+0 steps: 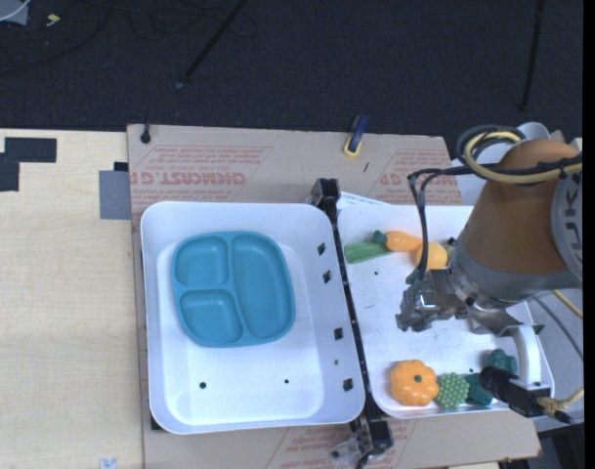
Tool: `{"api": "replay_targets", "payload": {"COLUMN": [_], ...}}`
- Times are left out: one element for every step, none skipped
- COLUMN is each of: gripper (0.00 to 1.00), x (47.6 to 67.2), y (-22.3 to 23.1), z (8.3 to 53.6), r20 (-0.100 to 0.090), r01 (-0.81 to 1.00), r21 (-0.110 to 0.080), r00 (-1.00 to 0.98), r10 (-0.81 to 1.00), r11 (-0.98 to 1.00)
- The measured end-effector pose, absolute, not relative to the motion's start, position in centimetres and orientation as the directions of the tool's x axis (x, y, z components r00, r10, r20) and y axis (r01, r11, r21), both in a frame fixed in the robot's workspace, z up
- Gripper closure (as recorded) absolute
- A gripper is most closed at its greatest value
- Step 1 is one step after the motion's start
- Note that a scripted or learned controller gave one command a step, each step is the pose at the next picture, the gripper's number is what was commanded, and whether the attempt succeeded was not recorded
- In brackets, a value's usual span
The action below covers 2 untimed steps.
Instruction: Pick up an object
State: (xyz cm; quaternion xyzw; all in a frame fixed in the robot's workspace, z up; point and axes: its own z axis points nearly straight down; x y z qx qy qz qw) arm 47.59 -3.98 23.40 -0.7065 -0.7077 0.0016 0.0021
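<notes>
Camera view: gripper (421,311) low over the right bin (375,306), nothing visible between the fingers; whether they are parted or closed, cannot tell. Carrot (403,242) just behind it, pumpkin (413,382) near the front wall. Blue plate (233,288) in the left bin (170,379). Approach step, I judge; next comes settling over one toy and closing.

Dark floor (277,47), cables (214,27), pale wooden bench (53,311)

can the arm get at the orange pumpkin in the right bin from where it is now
Probably yes. The pumpkin lies bare at the right bin's near edge, with only a green piece beside it. The end effector hangs just above, with nothing between.
</notes>
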Motion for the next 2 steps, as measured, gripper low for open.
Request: {"api": "replay_targets", "payload": {"gripper": [1.00,1.00], "x": [47.64,47.01], "y": [-5.58,-5.50], "z": [22.19,22.68], "r20": [0.000,0.001], "r01": [1.000,1.000], "r21": [-0.006,-0.005], "r00": [0.002,0.003], "r10": [1.000,1.000], "r11": [-0.002,-0.003]}}
